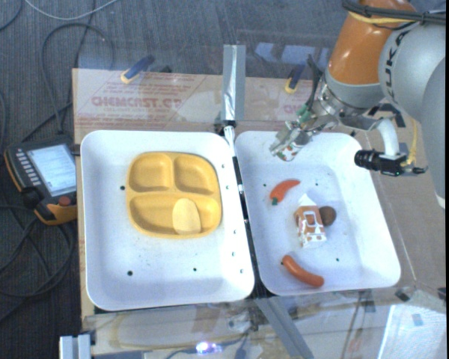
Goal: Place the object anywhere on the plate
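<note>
Gripper (288, 149) sits at the upper left corner of the right bin (374, 238), hanging off the arm (374, 43) that comes in from about 1 o'clock. I cannot tell its state from this angle; something small and pale with a red-green fleck shows at its tip, but I can't say whether that is a held item or part of the tool.

Loose things in the right bin: a carrot-like orange piece (284, 189) lies just at 6 o'clock from the gripper, long axis running roughly 2 to 8 o'clock. Further toward 5 o'clock, a small toy block (310, 226) touches a brown round item (326, 215); a sausage (302, 271) lies near the bin's bottom edge.

Yellow divided plate (173, 193) is in the left bin (105, 275), at about 8 o'clock from the gripper, across the seam between bins. A pale round piece (185, 217) rests in its lower compartment.

My read: the carrot is the nearest pick, then travel toward 8–9 o'clock.
</note>
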Robot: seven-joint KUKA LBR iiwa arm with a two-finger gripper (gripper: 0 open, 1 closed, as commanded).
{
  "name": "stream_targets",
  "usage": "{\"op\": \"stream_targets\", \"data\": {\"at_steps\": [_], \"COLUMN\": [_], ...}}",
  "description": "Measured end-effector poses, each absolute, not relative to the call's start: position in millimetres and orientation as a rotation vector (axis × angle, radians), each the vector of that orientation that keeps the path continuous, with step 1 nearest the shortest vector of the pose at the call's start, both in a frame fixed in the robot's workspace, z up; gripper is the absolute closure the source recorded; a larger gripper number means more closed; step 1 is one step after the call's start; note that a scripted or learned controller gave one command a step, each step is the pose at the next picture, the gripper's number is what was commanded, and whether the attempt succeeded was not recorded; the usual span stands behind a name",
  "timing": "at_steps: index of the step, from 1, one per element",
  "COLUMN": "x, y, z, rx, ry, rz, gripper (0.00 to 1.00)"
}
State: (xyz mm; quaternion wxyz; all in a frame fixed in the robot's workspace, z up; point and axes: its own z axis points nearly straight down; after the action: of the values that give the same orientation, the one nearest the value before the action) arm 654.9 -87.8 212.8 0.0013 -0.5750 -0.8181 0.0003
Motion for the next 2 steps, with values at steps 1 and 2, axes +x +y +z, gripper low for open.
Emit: {"op": "stream_targets", "data": {"at_steps": [1, 2], "x": [634.3, 634.3], "y": [3.6, 3.7], "z": [181.1, 181.0], "rx": [-1.8, -1.8], "ry": [-2.572, -2.572], "rz": [0.005, 0.004], "gripper": [1.0, 0.0]}}
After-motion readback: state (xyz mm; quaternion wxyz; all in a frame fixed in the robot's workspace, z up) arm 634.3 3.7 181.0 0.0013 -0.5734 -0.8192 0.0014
